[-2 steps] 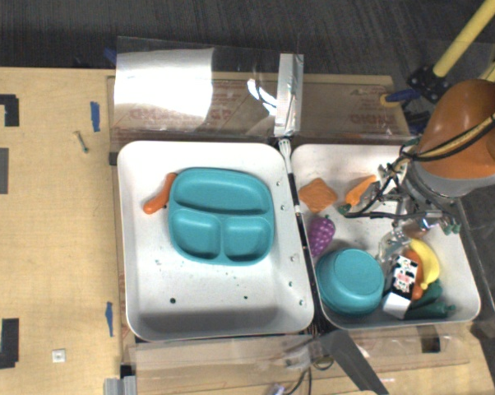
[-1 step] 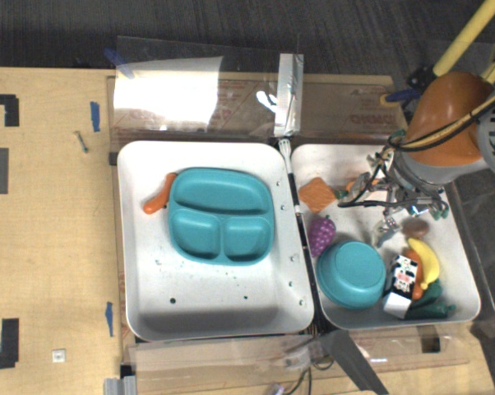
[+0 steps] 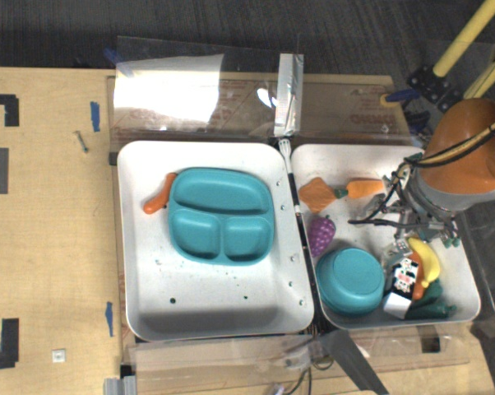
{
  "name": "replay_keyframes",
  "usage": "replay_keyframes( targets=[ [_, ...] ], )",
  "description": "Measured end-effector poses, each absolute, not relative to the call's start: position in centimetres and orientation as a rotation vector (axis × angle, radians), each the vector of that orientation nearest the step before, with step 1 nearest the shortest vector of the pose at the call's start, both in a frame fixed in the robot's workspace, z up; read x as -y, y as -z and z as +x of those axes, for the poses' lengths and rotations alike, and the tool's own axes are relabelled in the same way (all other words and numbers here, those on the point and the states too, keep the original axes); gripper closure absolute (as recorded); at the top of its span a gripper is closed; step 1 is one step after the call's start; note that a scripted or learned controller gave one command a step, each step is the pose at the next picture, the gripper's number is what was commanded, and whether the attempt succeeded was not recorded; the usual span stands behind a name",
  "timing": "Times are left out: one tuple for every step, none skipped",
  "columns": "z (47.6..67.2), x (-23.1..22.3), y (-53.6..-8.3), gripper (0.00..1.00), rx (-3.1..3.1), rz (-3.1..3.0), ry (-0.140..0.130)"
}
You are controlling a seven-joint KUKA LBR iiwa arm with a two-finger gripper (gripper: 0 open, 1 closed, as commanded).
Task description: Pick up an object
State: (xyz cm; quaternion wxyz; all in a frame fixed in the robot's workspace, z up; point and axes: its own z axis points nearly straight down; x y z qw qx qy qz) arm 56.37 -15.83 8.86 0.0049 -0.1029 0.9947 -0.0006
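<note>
Right bin (image 3: 471,303), near edge: teal bowl (image 3: 351,281); banana (image 3: 428,262) and small toys partly hidden under the gripper (image 3: 408,235), whose finger spacing cannot be told. Farther: purple grapes (image 3: 321,234), orange piece (image 3: 317,194), carrot (image 3: 363,189). Left bin (image 3: 149,303): teal divided plate (image 3: 222,213) overlapping an orange item (image 3: 157,200).

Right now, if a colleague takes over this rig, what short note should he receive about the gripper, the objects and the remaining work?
Gripper: low inside the right bin, above the banana; whether the fingers are open or shut cannot be judged, and no object is seen between them.
Right bin: teal bowl, purple grapes, orange toy pieces, carrot, banana and some small items in the front right corner.
Left bin: teal divided plate, orange item at its left edge.
Done: arm brought over the right bin.
Left: grasp one object and lift it.
</note>
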Motion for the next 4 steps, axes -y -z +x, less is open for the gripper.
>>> replay_keyframes(
  targets=[
    [51.7,20.5,-9.0,0.0,-3.12,-0.063,-0.004],
    [50.2,20.6,-10.0,0.0,-3.088,-0.199,-0.013],
    [50.2,19.6,-9.4,0.0,-3.091,-0.285,-0.004],
    [49.8,20.2,-10.1,1.0,-3.1,-0.282,0.007]
  ],
)
